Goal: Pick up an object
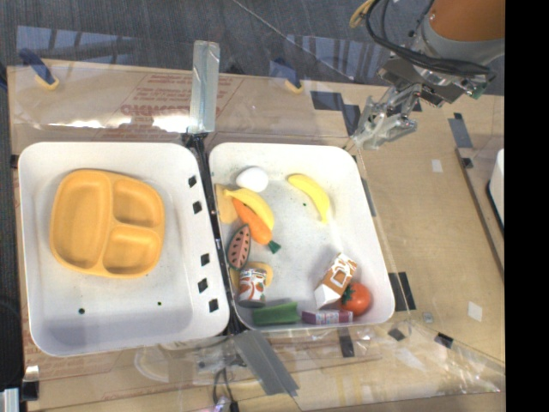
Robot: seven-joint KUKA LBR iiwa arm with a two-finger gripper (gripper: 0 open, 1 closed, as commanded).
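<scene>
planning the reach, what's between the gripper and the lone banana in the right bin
In the camera view, only the right bin's top-right rim and a bare strip of its white floor lie between the gripper and the banana. No other item sits in that stretch.

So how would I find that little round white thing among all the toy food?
Look in the right-hand bin, at its far rim. The white egg lies just above a banana. It is the only plain white, round item there.
</scene>
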